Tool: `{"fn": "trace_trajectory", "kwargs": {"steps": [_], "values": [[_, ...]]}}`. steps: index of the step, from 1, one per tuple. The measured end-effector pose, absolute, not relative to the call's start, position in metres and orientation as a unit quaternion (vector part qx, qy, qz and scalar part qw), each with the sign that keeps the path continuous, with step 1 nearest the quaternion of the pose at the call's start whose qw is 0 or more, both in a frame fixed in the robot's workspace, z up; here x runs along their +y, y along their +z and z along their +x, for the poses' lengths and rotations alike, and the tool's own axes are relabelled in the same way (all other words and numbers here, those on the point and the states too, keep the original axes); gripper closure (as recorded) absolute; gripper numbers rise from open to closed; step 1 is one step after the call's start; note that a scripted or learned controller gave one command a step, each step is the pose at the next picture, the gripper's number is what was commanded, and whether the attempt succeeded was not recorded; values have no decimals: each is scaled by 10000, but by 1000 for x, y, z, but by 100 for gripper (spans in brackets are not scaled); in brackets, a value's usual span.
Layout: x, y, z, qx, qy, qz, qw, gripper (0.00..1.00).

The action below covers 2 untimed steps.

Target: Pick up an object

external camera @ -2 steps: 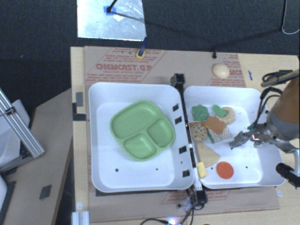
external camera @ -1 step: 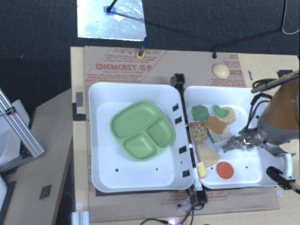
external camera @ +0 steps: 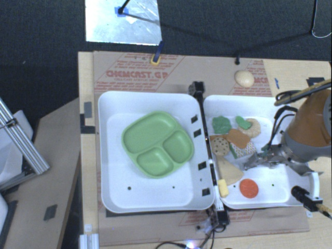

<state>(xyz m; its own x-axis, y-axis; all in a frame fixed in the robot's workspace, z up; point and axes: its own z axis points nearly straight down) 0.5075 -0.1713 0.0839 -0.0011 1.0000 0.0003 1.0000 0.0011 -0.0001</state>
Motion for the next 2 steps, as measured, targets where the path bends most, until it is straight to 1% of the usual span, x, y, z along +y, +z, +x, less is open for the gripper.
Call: {"fn": "trace_trajectory", "kwargs": {"steps": [1,2], "values": [[-172,95,508,-7073,-8,-7069,-12,100],[-172,148,499,-7072,-10,-7071,-21,100]]}}
